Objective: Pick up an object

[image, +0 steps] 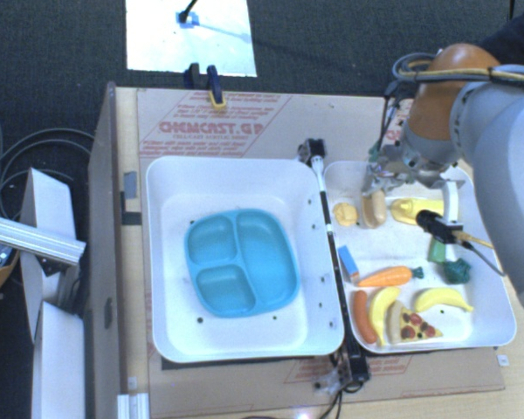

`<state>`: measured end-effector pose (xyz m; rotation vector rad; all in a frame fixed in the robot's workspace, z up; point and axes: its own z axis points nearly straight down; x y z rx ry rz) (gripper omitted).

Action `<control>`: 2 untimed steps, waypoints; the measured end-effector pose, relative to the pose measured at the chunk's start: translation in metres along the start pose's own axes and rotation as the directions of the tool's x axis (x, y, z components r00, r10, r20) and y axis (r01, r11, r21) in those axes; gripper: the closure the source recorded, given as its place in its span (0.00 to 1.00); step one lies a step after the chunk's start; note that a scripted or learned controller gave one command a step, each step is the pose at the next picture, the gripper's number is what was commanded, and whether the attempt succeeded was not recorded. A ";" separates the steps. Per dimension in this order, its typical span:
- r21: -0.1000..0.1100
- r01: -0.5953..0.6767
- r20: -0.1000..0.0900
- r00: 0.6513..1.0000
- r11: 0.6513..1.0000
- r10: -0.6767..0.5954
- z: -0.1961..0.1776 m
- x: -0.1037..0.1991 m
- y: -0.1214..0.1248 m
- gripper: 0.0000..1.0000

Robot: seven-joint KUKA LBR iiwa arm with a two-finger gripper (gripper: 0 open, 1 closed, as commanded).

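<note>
One tray (241,262) lies in the left bin (170,190); about ten foods crowd the right bin (498,308). The gripper (377,188) pinches a potato (375,209) at upper centre-right.

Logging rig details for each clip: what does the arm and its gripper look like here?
The arm is a thick, rounded grey body with a glossy orange band above the wrist. Thin cables loop beside that band. The gripper is a small dark metal assembly.
</note>
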<state>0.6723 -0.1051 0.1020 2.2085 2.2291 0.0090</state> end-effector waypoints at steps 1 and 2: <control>0.002 -0.011 0.003 1.000 1.000 0.011 -0.104 -0.014 -0.072 1.00; 0.007 0.000 -0.001 1.000 1.000 0.000 -0.089 0.062 -0.079 1.00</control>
